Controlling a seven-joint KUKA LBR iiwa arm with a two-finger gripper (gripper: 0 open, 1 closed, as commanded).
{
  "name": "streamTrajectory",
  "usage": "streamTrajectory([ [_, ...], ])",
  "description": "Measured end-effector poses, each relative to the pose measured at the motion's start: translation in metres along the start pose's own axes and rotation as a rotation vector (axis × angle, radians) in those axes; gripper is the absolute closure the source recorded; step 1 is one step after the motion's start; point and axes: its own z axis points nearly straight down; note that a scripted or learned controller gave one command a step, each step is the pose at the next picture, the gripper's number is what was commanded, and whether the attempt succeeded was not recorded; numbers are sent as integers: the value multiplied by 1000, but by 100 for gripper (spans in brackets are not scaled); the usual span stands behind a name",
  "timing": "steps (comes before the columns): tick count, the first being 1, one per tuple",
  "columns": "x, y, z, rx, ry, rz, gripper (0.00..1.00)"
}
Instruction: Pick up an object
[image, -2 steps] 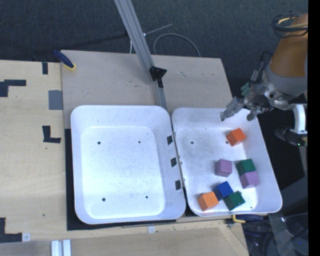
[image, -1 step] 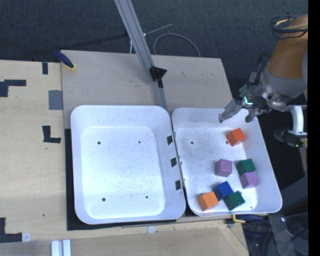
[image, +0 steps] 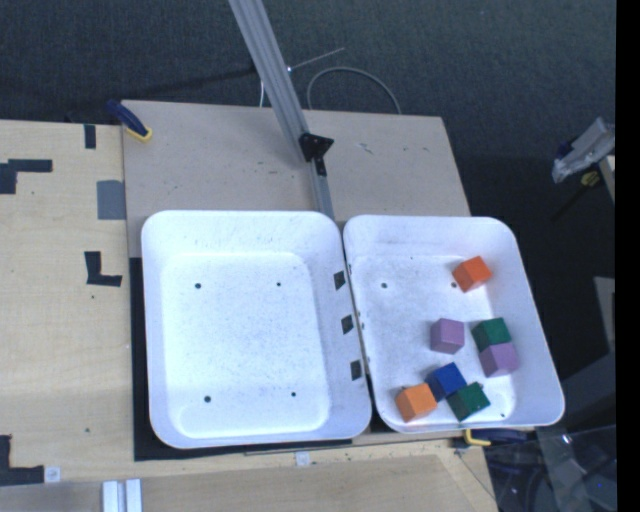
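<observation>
The right white bin (image: 400, 245) holds several small cubes. An orange cube (image: 471, 272) lies apart near its far right. At mid right a purple cube (image: 447, 335), a green cube (image: 490, 331) and a second purple cube (image: 498, 358) sit close together. Along the front edge a blue cube (image: 447, 379), an orange cube (image: 416, 401) and a green cube (image: 467, 400) are bunched and touching.
The left white bin (image: 240, 230) adjoins the right one. A slanted metal pole (image: 278, 78) with a black clamp (image: 316, 147) reaches the bench behind the bins. A blue-and-yellow clip (image: 130, 118) lies at the far left. A grey-blue object (image: 583, 152) sits off the bench at right.
</observation>
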Motion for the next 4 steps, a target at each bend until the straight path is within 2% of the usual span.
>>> streamTrajectory([
  [1,36,41,-68,0,1,-4,0],
  [2,34,39,-64,9,2,0,0],
  [3,115,80,-63,9,5,-9,0],
  [4,169,108,-63,9,4,-6,0],
])
